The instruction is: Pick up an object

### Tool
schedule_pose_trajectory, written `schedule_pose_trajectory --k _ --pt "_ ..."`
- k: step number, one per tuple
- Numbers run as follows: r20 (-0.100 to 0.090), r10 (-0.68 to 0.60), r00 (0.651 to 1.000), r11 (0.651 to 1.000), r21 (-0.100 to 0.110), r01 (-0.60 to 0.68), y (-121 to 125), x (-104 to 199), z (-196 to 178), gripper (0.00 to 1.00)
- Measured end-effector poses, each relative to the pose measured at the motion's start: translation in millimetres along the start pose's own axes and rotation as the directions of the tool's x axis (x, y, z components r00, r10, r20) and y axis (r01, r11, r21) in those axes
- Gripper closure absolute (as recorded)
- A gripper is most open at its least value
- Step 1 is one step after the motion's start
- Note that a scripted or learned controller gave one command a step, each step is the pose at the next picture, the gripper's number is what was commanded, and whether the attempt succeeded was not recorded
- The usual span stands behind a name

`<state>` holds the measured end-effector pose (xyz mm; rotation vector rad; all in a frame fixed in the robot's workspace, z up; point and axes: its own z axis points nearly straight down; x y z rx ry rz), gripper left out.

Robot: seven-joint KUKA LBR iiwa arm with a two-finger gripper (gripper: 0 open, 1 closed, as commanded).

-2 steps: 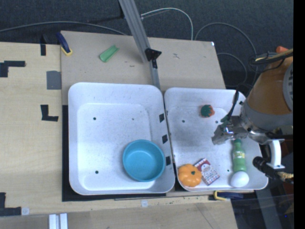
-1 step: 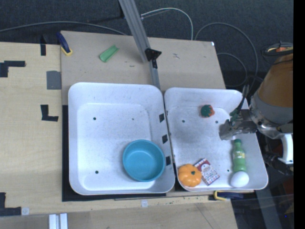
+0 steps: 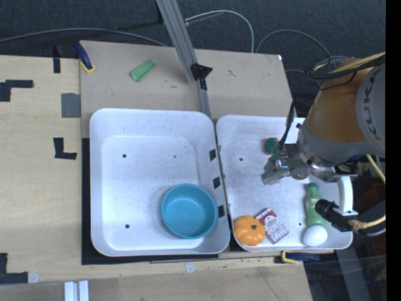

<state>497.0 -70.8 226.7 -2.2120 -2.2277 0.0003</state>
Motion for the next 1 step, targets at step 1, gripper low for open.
schedule_pose_trajectory --k 1 --pt "0.000 0.001 1.000 1.000 0.002 -0.001 1.7 49.9 10.1 1.00"
